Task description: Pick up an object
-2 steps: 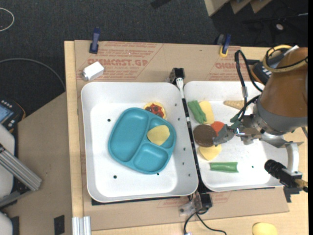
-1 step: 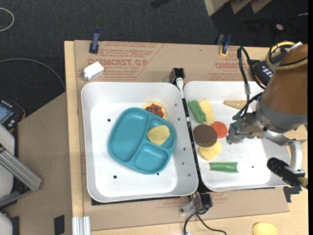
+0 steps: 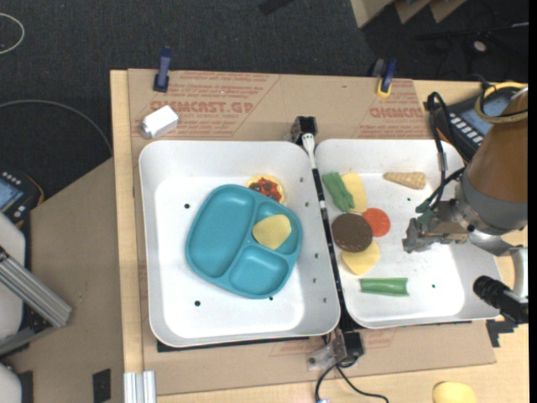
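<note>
Pincer (image 3: 417,235) hovering low over right bin (image 3: 436,305), metal tips dark; cannot tell whether apart or together. Nothing showing between tips. Left of pincer: flat red disc (image 3: 377,222), round brown patty (image 3: 352,232), yellow slice (image 3: 361,261). Below-left: glossy green pod (image 3: 384,286). Above: ridged tan cone (image 3: 406,179). Far left: smooth teal divided plate (image 3: 241,240) sitting in left bin (image 3: 168,225).

Premises consistent with a robotics test lab. Evidence: a plywood bench (image 3: 252,107) on dark carpet (image 3: 67,40), two white bins (image 3: 168,292) held by blue clamps (image 3: 162,68), loose cabling (image 3: 315,170), an aluminium frame rail (image 3: 29,288), and plastic toy food (image 3: 352,232) as test items.
</note>
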Controlling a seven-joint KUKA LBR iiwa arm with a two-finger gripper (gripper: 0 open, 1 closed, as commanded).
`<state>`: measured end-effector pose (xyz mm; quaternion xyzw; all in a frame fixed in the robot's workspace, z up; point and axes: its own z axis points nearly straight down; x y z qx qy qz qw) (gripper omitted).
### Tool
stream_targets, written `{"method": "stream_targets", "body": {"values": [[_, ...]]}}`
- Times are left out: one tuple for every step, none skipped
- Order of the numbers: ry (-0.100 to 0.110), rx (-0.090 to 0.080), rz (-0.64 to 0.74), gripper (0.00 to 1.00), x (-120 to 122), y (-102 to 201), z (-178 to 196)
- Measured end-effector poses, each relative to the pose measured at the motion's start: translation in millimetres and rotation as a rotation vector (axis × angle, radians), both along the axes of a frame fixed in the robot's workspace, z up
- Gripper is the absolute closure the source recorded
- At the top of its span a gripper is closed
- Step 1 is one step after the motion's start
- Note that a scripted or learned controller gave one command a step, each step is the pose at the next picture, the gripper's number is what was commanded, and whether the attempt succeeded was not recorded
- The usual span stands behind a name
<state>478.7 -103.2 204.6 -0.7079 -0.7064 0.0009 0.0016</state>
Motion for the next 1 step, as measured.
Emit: {"method": "stream_targets", "body": {"values": [[-0.010,0.000,0.009,1.00,1.7,62.8,55.1]]}}
